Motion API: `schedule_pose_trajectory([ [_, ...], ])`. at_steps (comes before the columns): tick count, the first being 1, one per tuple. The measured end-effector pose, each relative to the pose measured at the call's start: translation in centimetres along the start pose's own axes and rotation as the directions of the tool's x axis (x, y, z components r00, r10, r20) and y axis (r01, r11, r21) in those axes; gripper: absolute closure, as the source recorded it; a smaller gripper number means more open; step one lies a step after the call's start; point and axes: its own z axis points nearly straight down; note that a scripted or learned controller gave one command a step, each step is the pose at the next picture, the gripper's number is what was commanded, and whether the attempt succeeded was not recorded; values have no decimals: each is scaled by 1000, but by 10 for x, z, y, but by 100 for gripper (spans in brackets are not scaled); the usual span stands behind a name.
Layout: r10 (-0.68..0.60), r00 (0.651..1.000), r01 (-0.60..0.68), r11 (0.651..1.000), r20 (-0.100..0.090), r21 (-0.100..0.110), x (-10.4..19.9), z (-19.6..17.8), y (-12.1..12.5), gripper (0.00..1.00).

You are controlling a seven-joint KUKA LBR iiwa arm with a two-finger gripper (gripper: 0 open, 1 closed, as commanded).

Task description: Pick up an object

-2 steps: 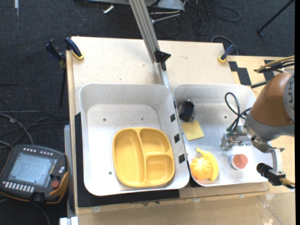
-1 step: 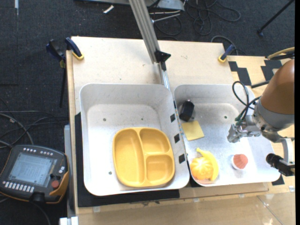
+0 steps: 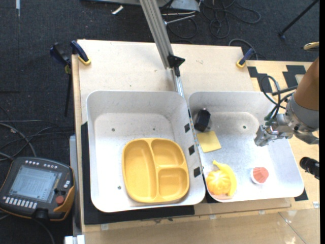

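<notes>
At the bottom left of the frame, a teach pendant (image 3: 35, 188) with a grey screen and a red button is seen lying on the dark floor beside the bench (image 3: 132, 65).

Just above the lower edge of the bench, the left bin (image 3: 101, 111) is occupied by a yellow divided tray (image 3: 155, 170) with three compartments, set toward the bin's lower right.

In the right bin (image 3: 238, 111), along its lower rim, a yellow and orange soft object (image 3: 221, 181) is found at the lower left corner, touching the bin wall. To its right, well apart, a small red and white round object (image 3: 260, 175) is seen lying on the bin floor.

Further up in the same bin, a flat yellow square piece (image 3: 209, 141) is placed near the dividing wall, and just above it a small black object (image 3: 202, 119) is seen close to the wall, touching or nearly touching the yellow square's upper edge.

At the right of the frame, the arm (image 3: 307, 98) is seen reaching in over the right bin, with the gripper (image 3: 264, 136) positioned above the bin's right part, higher in the picture than the red and white object and apart from it. Nothing is seen between its fingers; whether they are spread or closed cannot be told.

Toward the top of the frame, a slanted metal pole (image 3: 157, 24) is seen rising from the bench, with clamps at the bench's upper corners and cables on the dark floor beyond.
</notes>
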Motion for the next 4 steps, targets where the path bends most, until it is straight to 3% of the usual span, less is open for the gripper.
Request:
schedule_pose_trajectory([
  [2,-5,1000,5,1000,-5,7,102,-8,2,100],
  [4,-7,1000,7,1000,-5,5,228,-16,8,100],
])
